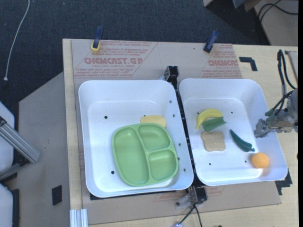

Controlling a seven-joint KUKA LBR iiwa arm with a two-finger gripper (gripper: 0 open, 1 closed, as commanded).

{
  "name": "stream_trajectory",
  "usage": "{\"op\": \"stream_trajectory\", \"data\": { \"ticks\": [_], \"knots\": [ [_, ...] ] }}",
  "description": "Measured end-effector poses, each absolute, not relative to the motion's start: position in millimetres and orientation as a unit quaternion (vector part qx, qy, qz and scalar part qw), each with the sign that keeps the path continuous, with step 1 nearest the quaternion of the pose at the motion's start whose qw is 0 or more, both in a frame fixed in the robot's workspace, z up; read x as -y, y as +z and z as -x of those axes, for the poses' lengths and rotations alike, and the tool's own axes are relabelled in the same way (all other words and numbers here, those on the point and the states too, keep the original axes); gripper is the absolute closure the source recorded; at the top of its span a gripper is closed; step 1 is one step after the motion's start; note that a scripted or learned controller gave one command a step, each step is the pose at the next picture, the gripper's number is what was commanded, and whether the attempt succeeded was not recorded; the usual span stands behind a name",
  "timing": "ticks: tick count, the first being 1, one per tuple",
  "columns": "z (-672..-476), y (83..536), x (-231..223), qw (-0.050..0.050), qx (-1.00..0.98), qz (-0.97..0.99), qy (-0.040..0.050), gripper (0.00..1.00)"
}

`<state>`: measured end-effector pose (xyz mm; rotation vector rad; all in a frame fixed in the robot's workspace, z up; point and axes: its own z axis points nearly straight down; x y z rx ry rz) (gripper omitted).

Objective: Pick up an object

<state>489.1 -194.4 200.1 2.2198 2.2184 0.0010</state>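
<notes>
The pincer (pixel 263 127) hangs at the right bin's (pixel 246 86) outer rim; whether it is clenched or released cannot be told. In that bin a dark green pepper (pixel 241 140) slants toward an orange (pixel 260 160), beside a banana (pixel 209 115) and a tan bread slice (pixel 214 141). The pale bench (pixel 71 126) carries brown board printed "CHEMCAST GP" (pixel 113 60), above dark carpet (pixel 118 8).

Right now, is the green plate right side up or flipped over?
Right side up. The green plate lies flat in the left bin, and its three hollow sections face upward with raised rims between them.
</notes>
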Motion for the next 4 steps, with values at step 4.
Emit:
{"op": "stream_trajectory", "data": {
  "ticks": [4],
  "knots": [
    [-532.3, 269.0, 93.6, 0.001, -0.71, -0.705, 0.0013, 1.0]
  ]
}}
